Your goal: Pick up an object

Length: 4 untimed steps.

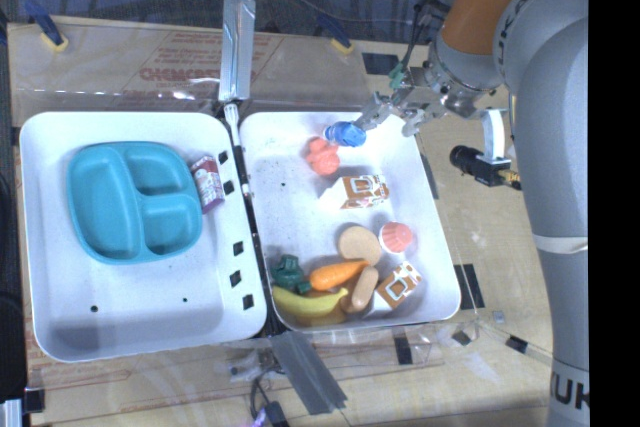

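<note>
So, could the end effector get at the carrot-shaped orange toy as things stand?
Probably yes: the carrot-shaped orange toy lies on top of the pile with nothing over it, though the yellow banana and tan piece crowd it.

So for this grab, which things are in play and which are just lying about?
In play: gripper, high over the right bin; blue piece at its fingertips, grip unclear; peach toy just beside.

Lying about: cartons, carrot, banana, blue tray and can in the left bin.

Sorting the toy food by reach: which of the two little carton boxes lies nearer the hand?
The upper carton, mid-bin below the pink toy; the other carton sits at the bottom edge beside the carrot, far from the hand.
</note>
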Each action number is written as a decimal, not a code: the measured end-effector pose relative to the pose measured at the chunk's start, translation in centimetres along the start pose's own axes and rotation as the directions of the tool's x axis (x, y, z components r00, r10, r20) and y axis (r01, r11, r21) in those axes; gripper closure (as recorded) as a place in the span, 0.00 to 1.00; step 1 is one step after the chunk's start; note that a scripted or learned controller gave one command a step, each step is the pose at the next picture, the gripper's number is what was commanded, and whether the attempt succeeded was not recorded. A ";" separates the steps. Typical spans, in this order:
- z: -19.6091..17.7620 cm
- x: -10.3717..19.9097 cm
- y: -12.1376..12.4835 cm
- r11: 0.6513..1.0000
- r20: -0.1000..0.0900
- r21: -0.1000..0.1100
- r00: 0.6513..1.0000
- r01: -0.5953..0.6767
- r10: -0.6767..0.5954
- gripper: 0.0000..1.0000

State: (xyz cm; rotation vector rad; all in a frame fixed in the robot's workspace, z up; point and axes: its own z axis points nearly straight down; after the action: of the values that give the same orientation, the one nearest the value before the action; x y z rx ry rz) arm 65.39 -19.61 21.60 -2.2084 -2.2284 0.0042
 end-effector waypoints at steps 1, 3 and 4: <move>9.4 4.7 -0.3 0.993 -0.003 0.003 0.993 0.118 -0.118 0.00; 12.4 7.5 -5.2 0.944 0.002 -0.004 0.944 0.331 -0.331 0.00; 11.3 7.6 -5.1 0.942 0.002 -0.003 0.942 0.336 -0.336 1.00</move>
State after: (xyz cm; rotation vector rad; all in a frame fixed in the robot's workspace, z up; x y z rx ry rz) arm 60.16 -12.06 10.30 -1.7977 -2.5746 0.0005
